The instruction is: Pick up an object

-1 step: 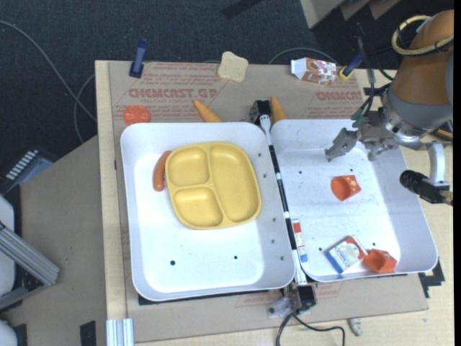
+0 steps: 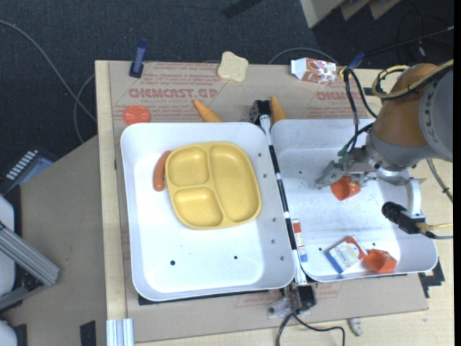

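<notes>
At the near edge of the right bin [image 2: 425, 254] lie 2 things side by side: a small blue and white packet [image 2: 343, 254] and, just to its right, an orange cup-shaped piece [image 2: 380, 261] tipped on its side. A thin red, white and blue stick [image 2: 297, 239] lies along the seam between the 2 bins. A black cylindrical part [image 2: 400, 217] juts over the right side of this bin, near the arm.

Farther in, the gripper [image 2: 343, 179] hangs over the middle of the right bin, reaching from the right under the grey wrist and orange band of the arm [image 2: 403, 121]. A small orange-red block [image 2: 346, 188] sits right at the fingertips, touching or just under them. Whether the fingers are spread or pinching the block cannot be told from this slant, nor whether the block rests on the bin floor.

In the left bin [image 2: 144, 265], a yellow 3-compartment plate [image 2: 213, 184] lies slightly turned, with a red sausage [image 2: 159, 172] just beside its left rim.

Beyond the bins, on the board, lie an orange disc [image 2: 136, 114], 2 carrot pieces [image 2: 207, 112], a slice of bread [image 2: 233, 66], a blue clip [image 2: 137, 58] and a small carton [image 2: 314, 69].
</notes>
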Controlling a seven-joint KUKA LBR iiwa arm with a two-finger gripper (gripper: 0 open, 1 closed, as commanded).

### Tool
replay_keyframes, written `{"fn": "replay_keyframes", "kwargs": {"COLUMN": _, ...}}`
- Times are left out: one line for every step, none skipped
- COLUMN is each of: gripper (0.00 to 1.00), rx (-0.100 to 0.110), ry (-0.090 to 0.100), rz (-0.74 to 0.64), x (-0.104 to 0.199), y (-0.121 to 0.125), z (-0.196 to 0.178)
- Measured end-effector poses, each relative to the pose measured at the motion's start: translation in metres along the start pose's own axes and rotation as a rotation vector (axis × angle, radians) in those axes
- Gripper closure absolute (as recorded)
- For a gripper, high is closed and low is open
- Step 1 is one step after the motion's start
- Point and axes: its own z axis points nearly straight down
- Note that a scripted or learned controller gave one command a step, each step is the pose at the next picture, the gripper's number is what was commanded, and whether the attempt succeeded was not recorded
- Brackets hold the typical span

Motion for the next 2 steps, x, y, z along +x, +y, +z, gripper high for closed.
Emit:
{"fn": "replay_keyframes", "kwargs": {"gripper": 1.00, "rx": -0.004, "ry": -0.001, "rz": 0.000, "x": 0.000, "y": 0.001, "z": -0.011}}
{"fn": "replay_keyframes", "kwargs": {"gripper": 1.00, "rx": -0.001, "ry": 0.001, "rz": -0.001, "x": 0.038, "y": -0.054, "z": -0.058}}
